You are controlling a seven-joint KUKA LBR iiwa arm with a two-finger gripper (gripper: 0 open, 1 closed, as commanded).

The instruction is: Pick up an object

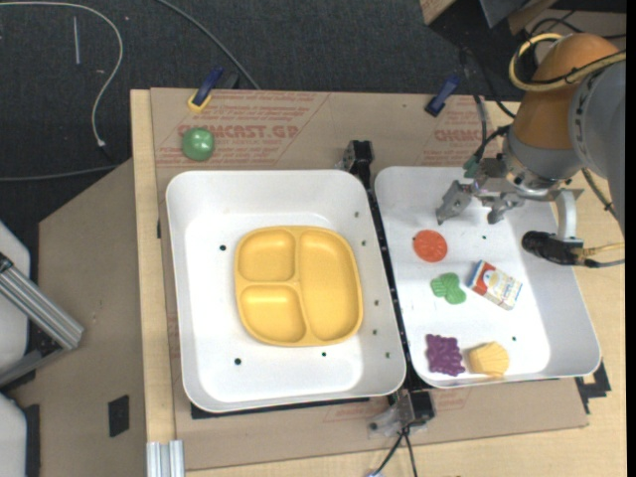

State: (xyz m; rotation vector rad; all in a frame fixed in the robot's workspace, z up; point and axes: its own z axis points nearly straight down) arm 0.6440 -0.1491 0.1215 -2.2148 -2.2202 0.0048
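My hand [478, 201], fingers spread, hovers at the right bin's [566, 351] far edge; the red disc [430, 245], nearer its left edge, looks light, rigid: I'd pinch across its rim.

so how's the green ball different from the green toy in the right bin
The green ball is round and smooth; the green toy is lumpy and flatter. The ball sits outside both bins, on the brown board above the left bin; the toy lies in the right bin, between an orange disc and a small carton. Both are green and small.
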